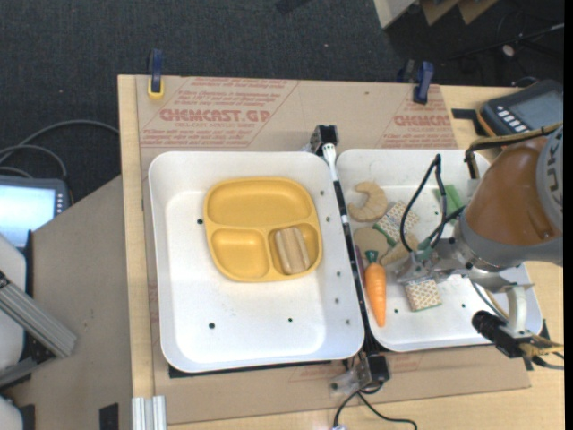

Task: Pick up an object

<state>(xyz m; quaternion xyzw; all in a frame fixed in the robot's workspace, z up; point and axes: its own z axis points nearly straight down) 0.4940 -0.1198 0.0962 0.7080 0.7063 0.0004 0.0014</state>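
Orange carrot (375, 295) is lying in the right bin (501, 334) while the tool (419, 271) is reaching down beside it, maybe for the small patterned piece (423, 295), and I cannot tell its grip, so next it needs closing and lifting.

Left white bin (179, 240) holds a yellow divided tray (235, 206) with a tan block (288, 249) in its lower right compartment. Right white bin (448, 331) holds a carrot (376, 294), a tan croissant-shaped piece (365, 201) and a patterned square (423, 295), with the claw (414, 267) low just above the square.
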